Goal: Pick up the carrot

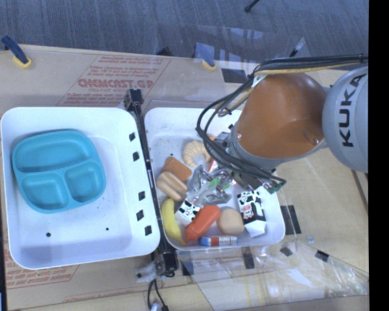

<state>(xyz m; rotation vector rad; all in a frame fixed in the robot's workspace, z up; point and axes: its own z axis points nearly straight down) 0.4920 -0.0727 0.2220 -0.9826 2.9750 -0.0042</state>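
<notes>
Reaching in from the right: a big grey and orange arm [279, 115], low over the right bin [157, 118]. Beside it, the left bin [65, 238], with just a blue tray [55, 170] inside. Down among the toys in the right bin, the shiny gripper [211, 183]. Hard to see if open or closed, so cannot tell. Nothing seen held in it.

Just below the gripper, toward the front of the bin: the carrot [204, 222], lying on a slant. Squeezed between a yellow banana [170, 220] on one side and a round tan food [231, 221] on the other. Touching a little pen-like thing [218, 241] at the front wall.

Looks like the getting-close step, not the lifting step yet. Next, probably: move a bit toward the front, line up across the carrot, go down, close on its middle. Tricky, with the banana so tight beside it.
</notes>
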